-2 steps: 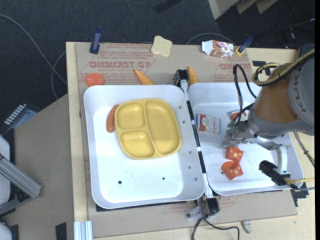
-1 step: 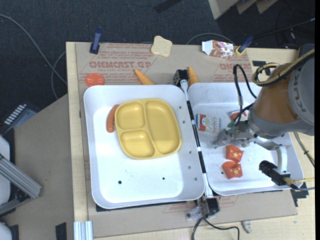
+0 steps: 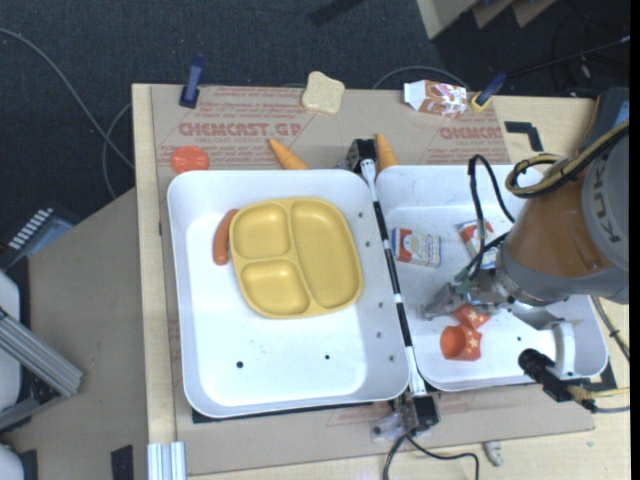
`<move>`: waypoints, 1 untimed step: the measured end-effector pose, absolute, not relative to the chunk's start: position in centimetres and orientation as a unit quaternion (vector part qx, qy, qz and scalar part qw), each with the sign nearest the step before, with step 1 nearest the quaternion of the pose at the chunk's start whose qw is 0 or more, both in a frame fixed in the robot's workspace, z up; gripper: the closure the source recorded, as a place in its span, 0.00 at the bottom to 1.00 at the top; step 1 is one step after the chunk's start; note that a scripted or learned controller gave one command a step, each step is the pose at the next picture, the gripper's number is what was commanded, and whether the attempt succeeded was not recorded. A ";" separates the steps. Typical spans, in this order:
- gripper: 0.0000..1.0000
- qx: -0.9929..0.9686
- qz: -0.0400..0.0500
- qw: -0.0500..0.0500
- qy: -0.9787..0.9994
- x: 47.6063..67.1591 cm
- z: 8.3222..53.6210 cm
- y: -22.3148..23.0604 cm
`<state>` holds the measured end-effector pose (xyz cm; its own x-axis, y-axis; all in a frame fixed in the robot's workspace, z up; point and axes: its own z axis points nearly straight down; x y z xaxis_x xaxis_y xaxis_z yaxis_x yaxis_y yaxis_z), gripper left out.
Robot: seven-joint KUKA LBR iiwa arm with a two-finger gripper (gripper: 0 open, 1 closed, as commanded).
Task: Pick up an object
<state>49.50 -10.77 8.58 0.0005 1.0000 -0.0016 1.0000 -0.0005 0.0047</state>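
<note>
The right bin (image 3: 430, 181) holds a small white and red carton (image 3: 416, 248), a red and white wrapper (image 3: 470, 233) by the arm, and an orange-red toy piece (image 3: 462, 341) near the front. My gripper (image 3: 452, 303) hangs low over the middle of this bin, just above and left of the orange-red piece and below the carton. The grey arm with its orange band (image 3: 555, 233) covers the bin's right part. Nothing shows as held.
The left bin (image 3: 190, 298) holds a yellow divided plate (image 3: 295, 256) with a sausage (image 3: 221, 238) at its left. Behind the bins on the cardboard lie a bread slice (image 3: 323, 92), a carrot (image 3: 288, 155), an orange disc (image 3: 187, 158) and a crumpled wrapper (image 3: 437, 96). Cables (image 3: 490, 183) loop over the right bin.
</note>
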 end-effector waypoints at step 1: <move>1.00 0.708 0.001 0.002 0.707 49.5 9.5 -10.8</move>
<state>49.47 -10.76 9.48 0.0013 1.0000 -0.0020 1.0000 -0.0013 0.0041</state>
